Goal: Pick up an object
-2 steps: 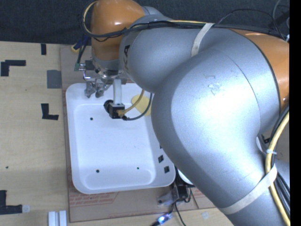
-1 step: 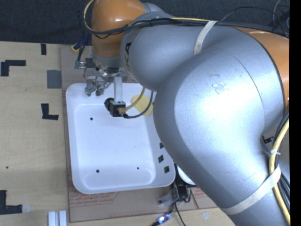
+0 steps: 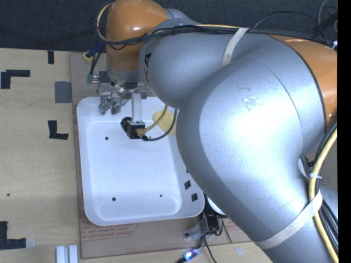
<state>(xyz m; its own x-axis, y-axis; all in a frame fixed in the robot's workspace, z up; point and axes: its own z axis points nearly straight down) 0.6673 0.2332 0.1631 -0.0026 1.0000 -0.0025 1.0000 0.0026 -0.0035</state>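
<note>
A dark, almost black fabric-like backdrop (image 3: 49, 15) runs across the top of the scene, behind the bench. Below it lies a pale, wood-coloured bench top (image 3: 33, 163), seen from above at a slant. Several black tape marks (image 3: 55, 130) shaped like corners and short bars sit on the left part of this surface, along with a small grey square patch (image 3: 63, 91). A slightly darker brown cardboard-like sheet (image 3: 109, 235) lies on the bench, its lower edge printed with faint reddish marks. Near the bottom left edge sits a small pale bracket-like piece (image 3: 67, 252). Lighting is even and soft, with no strong shadows.
</note>
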